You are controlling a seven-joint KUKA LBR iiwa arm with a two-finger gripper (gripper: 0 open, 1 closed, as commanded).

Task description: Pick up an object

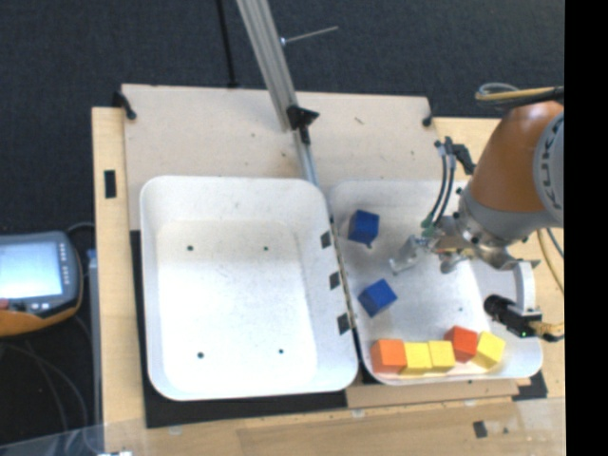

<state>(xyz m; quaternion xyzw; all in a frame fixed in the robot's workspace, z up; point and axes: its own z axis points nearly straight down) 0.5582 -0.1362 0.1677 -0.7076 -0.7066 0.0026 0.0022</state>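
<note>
Arm over right bin, blocks loose on the bin floor

Gripper hangs over the middle of the right bin, reaching in from the right edge; nothing seen between the fingers, and whether they are open or closed I cannot tell at this size. Blue cube sits near the bin's left wall, toward the far edge; second blue cube lies nearer, also by the left wall, both apart from the gripper. Along the near edge runs a row, touching: orange block, yellow block, second yellow block, red block, and third yellow block at the near right corner. Left bin lies just beside the right one
</note>
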